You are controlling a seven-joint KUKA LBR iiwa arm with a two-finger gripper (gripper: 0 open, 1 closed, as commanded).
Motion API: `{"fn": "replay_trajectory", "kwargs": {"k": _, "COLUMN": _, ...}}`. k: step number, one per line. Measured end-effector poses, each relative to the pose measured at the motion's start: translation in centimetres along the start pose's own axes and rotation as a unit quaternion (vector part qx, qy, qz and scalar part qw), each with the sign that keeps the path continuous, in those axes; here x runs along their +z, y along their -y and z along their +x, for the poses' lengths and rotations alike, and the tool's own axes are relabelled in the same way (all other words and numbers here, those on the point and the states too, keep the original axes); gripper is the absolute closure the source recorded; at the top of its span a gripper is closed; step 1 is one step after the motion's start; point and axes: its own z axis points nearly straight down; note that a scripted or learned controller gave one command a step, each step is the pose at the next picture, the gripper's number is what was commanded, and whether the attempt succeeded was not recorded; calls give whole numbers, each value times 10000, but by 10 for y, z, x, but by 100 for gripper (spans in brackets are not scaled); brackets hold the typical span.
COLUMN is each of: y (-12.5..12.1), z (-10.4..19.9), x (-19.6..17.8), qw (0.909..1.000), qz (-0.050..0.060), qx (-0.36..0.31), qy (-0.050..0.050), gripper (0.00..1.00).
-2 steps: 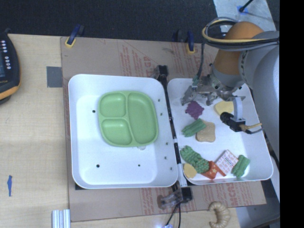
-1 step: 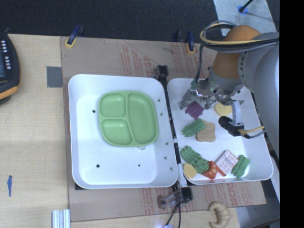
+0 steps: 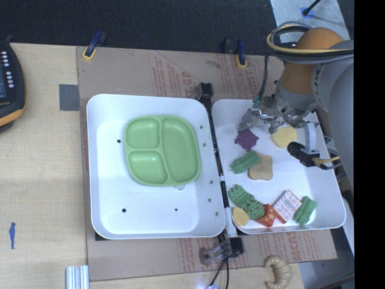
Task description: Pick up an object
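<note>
Your arm comes in at the upper right of the frame, and the pincer (image 3: 260, 118) sits low at the top of the right bin (image 3: 325, 203), just above the purple piece (image 3: 245, 139); can't tell whether it's clenched or released. The rest sits lower in that bin: a green pickle (image 3: 245, 161), a tan cookie-like piece (image 3: 261, 168), a yellow piece (image 3: 284, 137). The left bin (image 3: 108, 179) holds a green divided plate (image 3: 162, 149).

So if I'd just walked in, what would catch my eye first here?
Probably the light green divided plate, alone in the left white bin. Next, the grey and orange robot arm reaching in at the upper right, its gripper low over the right bin. That bin holds a scatter of small toy foods, including a purple piece.
</note>
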Motion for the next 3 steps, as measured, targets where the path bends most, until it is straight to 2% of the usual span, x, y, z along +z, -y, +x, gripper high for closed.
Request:
{"fn": "replay_trajectory", "kwargs": {"k": 1, "y": 25, "z": 21, "x": 1, "qw": 10000, "qz": 35, "qx": -14, "qy": -8, "gripper": 0}}
{"fn": "replay_trajectory", "kwargs": {"k": 2, "y": 24, "z": 19, "x": -11, "qw": 10000, "qz": 27, "qx": -13, "qy": -1, "gripper": 100}}
{"fn": "replay_trajectory", "kwargs": {"k": 3, "y": 24, "z": 19, "x": -10, "qw": 10000, "qz": 31, "qx": -16, "qy": 0, "gripper": 0}}
